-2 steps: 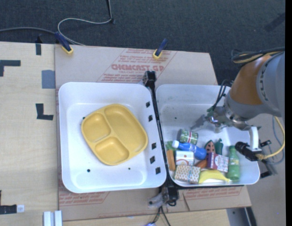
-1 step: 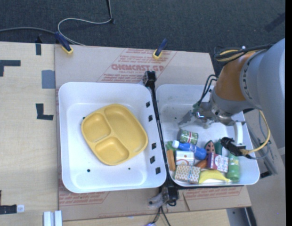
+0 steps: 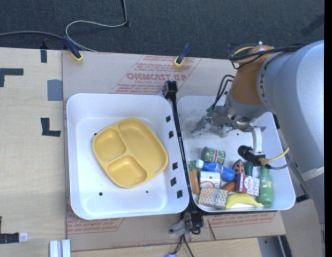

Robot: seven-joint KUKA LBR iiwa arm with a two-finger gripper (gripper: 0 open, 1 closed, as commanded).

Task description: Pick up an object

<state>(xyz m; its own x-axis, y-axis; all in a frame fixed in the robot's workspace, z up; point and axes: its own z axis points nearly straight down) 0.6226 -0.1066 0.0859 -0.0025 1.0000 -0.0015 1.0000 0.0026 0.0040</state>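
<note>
My gripper (image 3: 213,128) hangs over the back part of the right bin (image 3: 284,143), open, with bare white floor between its fingers. It holds nothing. Just in front of it lies a small green can (image 3: 213,155). Further forward a pile fills the bin's front: a blue-and-white bottle (image 3: 217,169), an orange carrot (image 3: 194,181), a patterned box (image 3: 213,197), a yellow banana (image 3: 244,201), a red-and-white pack (image 3: 247,184) and a green bottle (image 3: 265,187).
The left bin (image 3: 80,143) holds a yellow divided plate (image 3: 130,151). A black divider (image 3: 175,138) runs between the bins. The grey arm with its orange band (image 3: 246,82) covers the right bin's far right. Yellow clamps (image 3: 182,58) sit at the cardboard's back edge.
</note>
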